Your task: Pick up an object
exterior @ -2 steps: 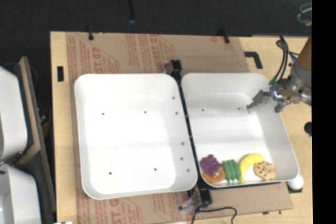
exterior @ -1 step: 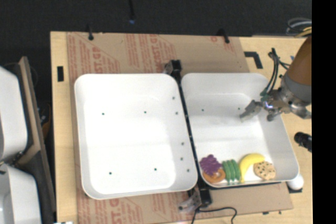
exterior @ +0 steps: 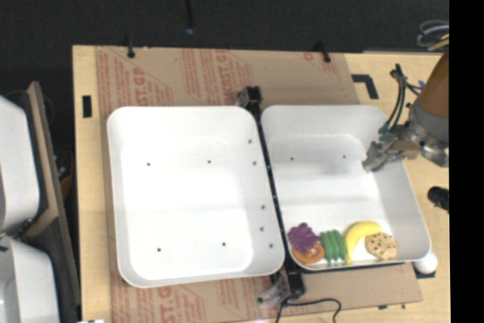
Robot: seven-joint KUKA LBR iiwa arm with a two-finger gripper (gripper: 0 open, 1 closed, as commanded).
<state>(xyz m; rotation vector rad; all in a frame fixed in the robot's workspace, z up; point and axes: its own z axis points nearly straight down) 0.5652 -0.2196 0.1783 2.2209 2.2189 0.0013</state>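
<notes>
A: Along the near wall of the right bin (exterior: 344,134), four small things lie in a row, touching or almost touching: a purple grape bunch (exterior: 304,237) sitting on an orange-brown ring (exterior: 306,256), then a green ridged piece (exterior: 333,246), a yellow banana (exterior: 361,232), and a speckled cookie (exterior: 380,244) nearest the right corner

B: So nothing has been lifted?

A: As far as I can judge, nothing. All of them rest on the bin floor, and any of them could serve as the object to pick

B: And the left bin (exterior: 185,193)?

A: Bare white floor with a few dark dots; it plays no part that I can see

B: Where is the tool?

A: Farther back, at the right edge of the right bin, the tool (exterior: 372,159) hangs off the grey arm (exterior: 432,113) and points left over the bin. It is well apart from the row of toys, which sits nearer to us

B: Spread or pressed together?

A: I cannot tell; the tip is a small grey blur. No object shows at it, so I would not call anything held

B: What is left, then?

A: By my reading, the whole job: bring the tool nearer over one piece, come down, grip it and raise it. The crowding in that corner may make a clean grip awkward

B: And beyond the bins?

A: Only the brown table (exterior: 189,79) top
</notes>
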